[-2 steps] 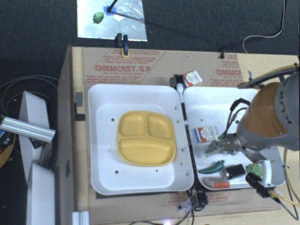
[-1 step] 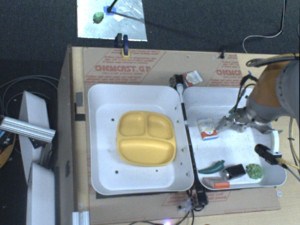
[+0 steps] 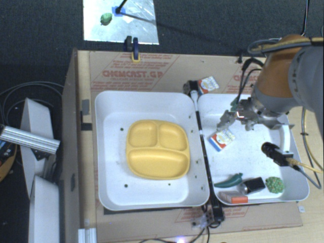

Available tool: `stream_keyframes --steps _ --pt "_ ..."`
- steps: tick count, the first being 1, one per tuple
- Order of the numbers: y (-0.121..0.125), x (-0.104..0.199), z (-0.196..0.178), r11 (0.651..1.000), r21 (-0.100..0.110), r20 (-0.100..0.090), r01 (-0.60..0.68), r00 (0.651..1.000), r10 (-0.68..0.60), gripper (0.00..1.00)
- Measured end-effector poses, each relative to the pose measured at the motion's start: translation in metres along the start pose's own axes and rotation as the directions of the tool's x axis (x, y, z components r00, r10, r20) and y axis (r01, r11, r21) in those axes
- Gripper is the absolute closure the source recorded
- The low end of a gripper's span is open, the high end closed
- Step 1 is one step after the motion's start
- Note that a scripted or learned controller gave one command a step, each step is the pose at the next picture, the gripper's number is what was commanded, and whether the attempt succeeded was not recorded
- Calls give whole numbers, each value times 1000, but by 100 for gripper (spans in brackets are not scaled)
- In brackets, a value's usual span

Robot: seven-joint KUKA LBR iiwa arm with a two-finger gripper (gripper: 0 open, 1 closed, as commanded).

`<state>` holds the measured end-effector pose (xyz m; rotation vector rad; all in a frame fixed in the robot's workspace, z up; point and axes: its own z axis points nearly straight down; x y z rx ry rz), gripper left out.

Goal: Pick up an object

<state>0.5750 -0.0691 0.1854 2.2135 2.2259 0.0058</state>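
1. Packet [image 3: 221,139], white with red and blue print, lies flat on the floor of the right bin [image 3: 248,158], just below the end effector [image 3: 226,119] in the view; whether they touch cannot be told.
2. End effector hangs over the right bin's upper left part. Wide or narrow: cannot tell.
3. Well below the end effector, along the bin's near wall: green pepper-shaped item [image 3: 229,180], black object [image 3: 254,185], green knobbly ball [image 3: 275,184], orange piece [image 3: 238,199].
4. Left of the end effector: left bin [image 3: 111,125] with a yellow divided plate [image 3: 157,149].
5. Above-left of the end effector: second packet [image 3: 208,84] on the counter [image 3: 152,70], outside both bins.
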Motion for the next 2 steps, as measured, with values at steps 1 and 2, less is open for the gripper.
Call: stream_keyframes --steps 1,2 --pt "1 -29 81 1000 6 1 -4 1000 4 0" --pt "-50 -18 101 1000 5 1 -4 1000 4 0"
